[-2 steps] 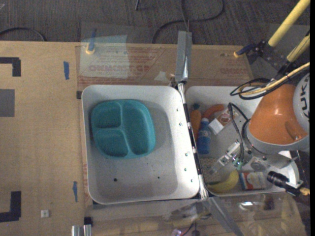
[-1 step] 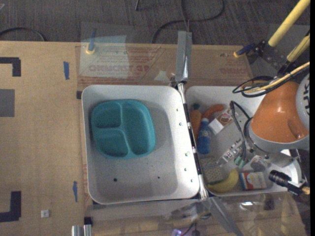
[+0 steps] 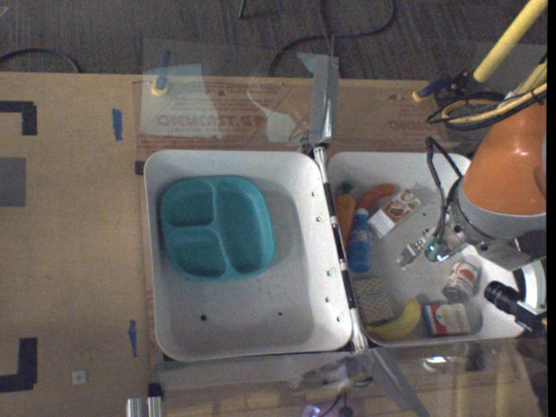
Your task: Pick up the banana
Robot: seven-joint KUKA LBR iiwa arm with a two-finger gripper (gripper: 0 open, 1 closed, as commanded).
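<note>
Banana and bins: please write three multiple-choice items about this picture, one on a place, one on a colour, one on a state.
1. Where does the banana lie?
A. right bin, near front edge
B. left bin
C. on the tray

2. What colour is the tray?
A. red
B. teal
C. yellow

3. What is the banana's state?
A. lifted by the gripper
B. resting in the bin
C. standing on the tray

Answers: 1 A, it lies low in the right bin. 2 B, the tray in the left bin is teal. 3 B, it lies on the bin floor, apart from the arm.

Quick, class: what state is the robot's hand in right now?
Hand: its state cannot be told; it hangs over the right bin, above and apart from the banana.
</note>
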